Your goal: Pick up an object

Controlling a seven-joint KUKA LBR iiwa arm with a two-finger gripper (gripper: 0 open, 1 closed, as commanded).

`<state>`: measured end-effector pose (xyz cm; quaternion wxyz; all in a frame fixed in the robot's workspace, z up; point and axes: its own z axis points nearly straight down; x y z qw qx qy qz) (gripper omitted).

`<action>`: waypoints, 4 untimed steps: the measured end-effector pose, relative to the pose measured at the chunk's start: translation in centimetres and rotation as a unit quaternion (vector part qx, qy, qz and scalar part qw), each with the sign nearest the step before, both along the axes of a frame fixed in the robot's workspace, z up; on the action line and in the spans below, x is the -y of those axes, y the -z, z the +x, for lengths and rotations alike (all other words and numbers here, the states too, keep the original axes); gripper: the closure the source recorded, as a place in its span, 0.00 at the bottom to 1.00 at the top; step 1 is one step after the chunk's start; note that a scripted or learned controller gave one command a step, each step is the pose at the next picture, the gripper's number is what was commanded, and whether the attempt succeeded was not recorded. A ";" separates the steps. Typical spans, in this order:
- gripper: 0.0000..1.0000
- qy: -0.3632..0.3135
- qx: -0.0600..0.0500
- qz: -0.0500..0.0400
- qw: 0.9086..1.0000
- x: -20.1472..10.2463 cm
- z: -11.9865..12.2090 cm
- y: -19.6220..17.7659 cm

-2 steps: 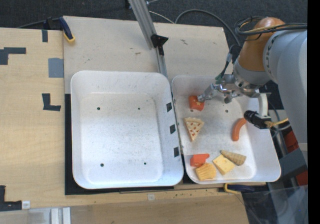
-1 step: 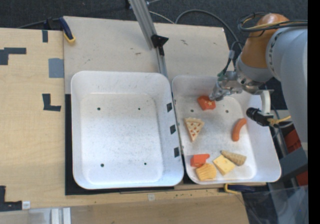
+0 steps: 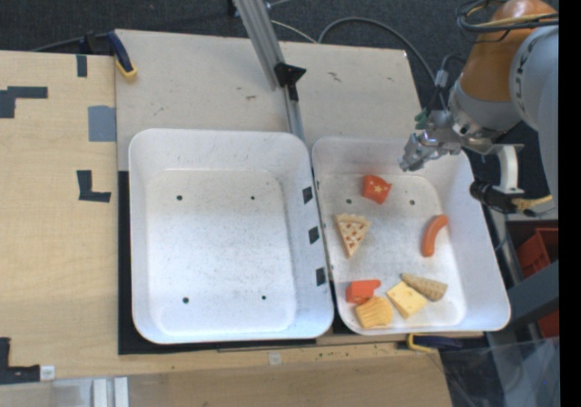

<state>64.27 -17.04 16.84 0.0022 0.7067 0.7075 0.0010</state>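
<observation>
Here my gripper (image 3: 413,160) hangs over the far edge of the right bin (image 3: 481,301), and I cannot tell how my jaws stand; nothing shows between them. Just beside me, toward the left, a small red piece (image 3: 376,187) lies on the bin floor. Nearer the middle rests a pizza slice (image 3: 351,233), and to its right an orange sausage (image 3: 434,235), tilted. Along the near edge sit a red-orange chunk (image 3: 363,290), an orange cracker (image 3: 374,312), a yellow cheese block (image 3: 406,299) and a tan cone (image 3: 425,286), close together. The left bin (image 3: 218,233) lies alongside.
</observation>
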 end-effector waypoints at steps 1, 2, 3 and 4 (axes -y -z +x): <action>1.00 0.000 -0.001 0.000 1.000 0.0 0.1 -3.9; 1.00 -0.003 -0.003 0.002 1.000 -6.2 -1.1 -3.7; 1.00 -0.003 -0.003 0.002 1.000 -11.9 -3.0 -4.8; 1.00 -0.002 -0.004 0.001 1.000 -17.0 -4.4 -3.9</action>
